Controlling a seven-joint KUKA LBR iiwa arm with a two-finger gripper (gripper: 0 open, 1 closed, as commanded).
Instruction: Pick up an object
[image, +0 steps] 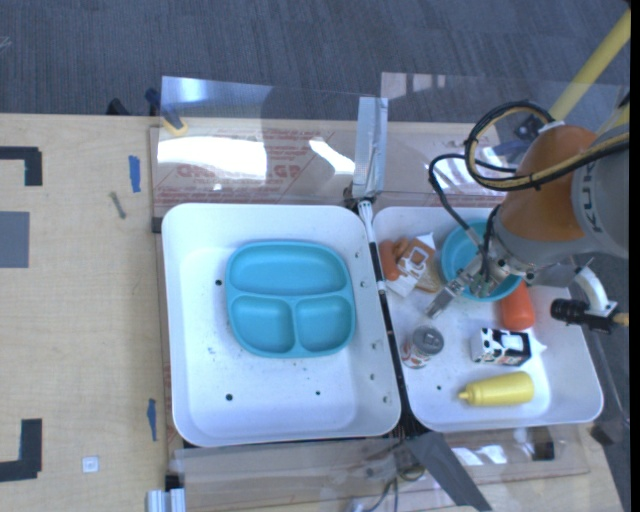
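The right bin (575, 398) holds several objects. A blue bowl (457, 254) lies near its back, with an orange-and-white packet (408, 262) to its left. A metal utensil (444, 297) slants out from under the bowl's front edge. In front of these are a small round tin (428, 341), a black-and-white cow-patterned item (500, 346), an orange item (517, 310) and a yellow bottle (497, 389) on its side. My gripper (488, 277) hangs low over the bowl's right rim, below the orange wrist band. The arm hides how it meets the bowl.
The left bin (195, 400) holds a blue divided plate (291, 298) in its middle. A clear panel and a metal post (371, 145) stand behind the bins. Black cables loop above the wrist at the back right. Wooden bench top lies to the left.
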